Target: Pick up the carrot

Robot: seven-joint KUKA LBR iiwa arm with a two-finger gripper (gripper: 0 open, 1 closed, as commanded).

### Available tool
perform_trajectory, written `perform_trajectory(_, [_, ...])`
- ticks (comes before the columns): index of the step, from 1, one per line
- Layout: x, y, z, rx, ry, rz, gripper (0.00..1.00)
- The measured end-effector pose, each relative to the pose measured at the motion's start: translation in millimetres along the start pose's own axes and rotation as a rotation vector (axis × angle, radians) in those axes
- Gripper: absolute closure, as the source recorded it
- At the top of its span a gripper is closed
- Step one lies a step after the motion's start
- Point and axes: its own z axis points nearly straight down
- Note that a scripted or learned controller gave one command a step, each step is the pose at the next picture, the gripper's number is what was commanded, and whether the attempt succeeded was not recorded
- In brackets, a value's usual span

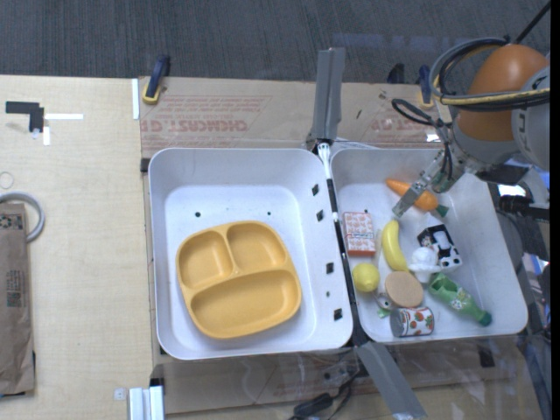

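Though it covers the carrot (413, 192), the hand's (421, 188) grip is unreadable.

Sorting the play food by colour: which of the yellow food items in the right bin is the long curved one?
The banana, lying beside the small carton. The lemon just below it is round.

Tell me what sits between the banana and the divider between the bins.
In the camera view, a small snack box lies between the banana and the divider; the lemon sits just below it.
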Motion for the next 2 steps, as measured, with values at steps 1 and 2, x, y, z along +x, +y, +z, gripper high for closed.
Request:
perform_trajectory(1, [-1.4, 1.4, -11.8, -0.005, -0.006, 0.000, 1.00])
perform_trajectory(2, [45.1, -33.0, -114.5, 0.000, 0.000, 0.113, 1.00])
